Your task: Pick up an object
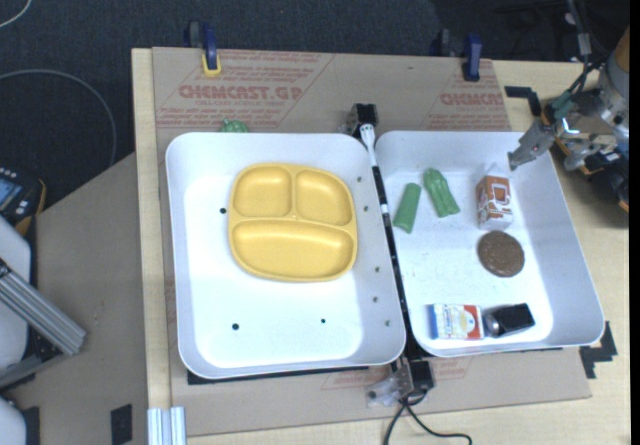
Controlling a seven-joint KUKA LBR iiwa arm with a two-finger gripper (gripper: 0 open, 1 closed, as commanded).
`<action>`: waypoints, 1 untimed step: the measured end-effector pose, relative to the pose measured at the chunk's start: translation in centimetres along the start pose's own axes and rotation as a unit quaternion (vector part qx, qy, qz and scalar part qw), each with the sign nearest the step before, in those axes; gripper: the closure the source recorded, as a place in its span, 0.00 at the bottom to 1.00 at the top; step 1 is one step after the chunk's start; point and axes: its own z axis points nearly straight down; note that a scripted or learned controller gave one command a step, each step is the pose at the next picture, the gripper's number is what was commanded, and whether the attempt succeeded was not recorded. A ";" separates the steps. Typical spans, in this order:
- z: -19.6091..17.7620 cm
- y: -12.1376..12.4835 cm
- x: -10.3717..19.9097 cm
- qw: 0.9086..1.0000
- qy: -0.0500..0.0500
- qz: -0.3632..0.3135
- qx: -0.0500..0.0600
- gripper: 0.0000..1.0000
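Divided plate (293,222) in left bin (200,313)

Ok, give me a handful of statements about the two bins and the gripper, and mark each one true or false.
1. The yellow divided plate lies in the left bin. True.
2. Two green pieces lie in the right bin. True.
3. The brown round disc sits on the yellow plate. False: it lies in the right bin, below the small carton.
4. The gripper hangs over the left bin. False: it is at the right bin's upper right rim.
5. A black object lies near the right bin's front edge. True.
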 end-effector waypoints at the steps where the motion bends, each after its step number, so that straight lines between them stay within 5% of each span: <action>1: -1.1 0.1 0.0 1.000 -0.001 -0.001 -0.002 1.00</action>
